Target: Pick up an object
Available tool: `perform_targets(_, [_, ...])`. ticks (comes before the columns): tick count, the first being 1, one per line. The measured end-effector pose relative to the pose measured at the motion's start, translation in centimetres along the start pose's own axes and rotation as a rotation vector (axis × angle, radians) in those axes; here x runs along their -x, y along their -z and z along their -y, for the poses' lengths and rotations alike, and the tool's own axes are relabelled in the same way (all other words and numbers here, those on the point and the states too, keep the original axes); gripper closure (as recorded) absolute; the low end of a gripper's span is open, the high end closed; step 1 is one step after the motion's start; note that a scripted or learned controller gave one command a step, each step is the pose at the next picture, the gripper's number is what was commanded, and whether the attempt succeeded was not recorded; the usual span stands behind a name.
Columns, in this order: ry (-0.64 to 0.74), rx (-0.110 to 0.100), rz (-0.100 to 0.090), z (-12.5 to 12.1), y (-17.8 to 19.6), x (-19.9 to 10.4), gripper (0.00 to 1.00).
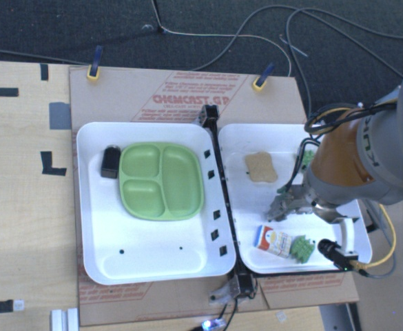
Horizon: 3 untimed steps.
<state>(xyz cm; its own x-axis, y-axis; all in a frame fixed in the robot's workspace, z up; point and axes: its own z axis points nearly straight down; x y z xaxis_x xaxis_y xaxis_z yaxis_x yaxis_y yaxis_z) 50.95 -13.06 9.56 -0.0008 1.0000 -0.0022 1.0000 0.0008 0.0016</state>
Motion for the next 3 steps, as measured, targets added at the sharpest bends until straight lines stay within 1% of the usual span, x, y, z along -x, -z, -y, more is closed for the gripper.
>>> perform_targets(1, [0.001,-0.001,-0.002,-0.6,4.3,-0.1,1.00])
perform_targets(2, [0.001,0.000,-0.002,-0.4,9.8,-1.1,1.00])
perform_targets(3, [0.000,0.000,-0.001,0.0,14.1,-0.7,1.00])
